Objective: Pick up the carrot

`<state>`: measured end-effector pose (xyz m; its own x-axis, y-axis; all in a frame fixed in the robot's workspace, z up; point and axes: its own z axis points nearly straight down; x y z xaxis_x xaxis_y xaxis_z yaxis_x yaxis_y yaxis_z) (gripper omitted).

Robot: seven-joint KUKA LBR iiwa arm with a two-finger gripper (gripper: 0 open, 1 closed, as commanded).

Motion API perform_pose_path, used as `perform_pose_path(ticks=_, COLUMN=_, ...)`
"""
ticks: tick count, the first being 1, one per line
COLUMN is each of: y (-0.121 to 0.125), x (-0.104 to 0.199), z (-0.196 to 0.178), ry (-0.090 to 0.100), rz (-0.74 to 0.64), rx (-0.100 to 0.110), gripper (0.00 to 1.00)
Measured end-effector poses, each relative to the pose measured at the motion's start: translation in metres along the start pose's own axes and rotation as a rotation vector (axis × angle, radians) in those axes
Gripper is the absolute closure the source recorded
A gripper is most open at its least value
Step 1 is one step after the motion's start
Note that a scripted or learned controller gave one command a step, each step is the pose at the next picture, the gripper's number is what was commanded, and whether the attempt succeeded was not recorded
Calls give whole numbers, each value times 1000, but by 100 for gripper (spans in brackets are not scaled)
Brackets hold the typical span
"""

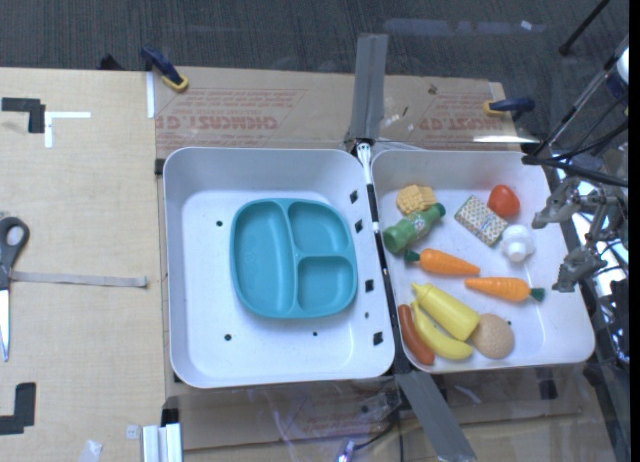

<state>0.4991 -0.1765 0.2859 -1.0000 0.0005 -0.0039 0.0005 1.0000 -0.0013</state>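
Two orange carrots lie in the right bin [575, 340]. One carrot [448, 263] is near the bin's middle, and the other carrot [500, 289], with a green tip, lies just right of and below it. My gripper [558, 247] hangs over the bin's right rim, right of the second carrot and apart from it. Its fingers [548, 216] stand spread with nothing between them.
Around the carrots lie a corn cob [414, 198], green bottle [412, 228], red tomato [504, 200], patterned box [480, 220], white garlic [517, 242], yellow banana [445, 315], red sausage [416, 335] and a brown potato [492, 336]. The left bin holds a teal divided plate [295, 257].
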Motion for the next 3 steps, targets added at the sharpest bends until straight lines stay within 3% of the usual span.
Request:
perform_pose_path(ticks=1, y=31, x=21, z=138, ry=2, rz=213, rx=-1, gripper=0)
perform_pose_path(ticks=2, y=-26, x=-32, z=194, ry=2, rz=444, rx=0, gripper=0)
perform_pose_path(ticks=3, y=48, x=-77, z=194, ry=1, rz=615, rx=0, gripper=0)
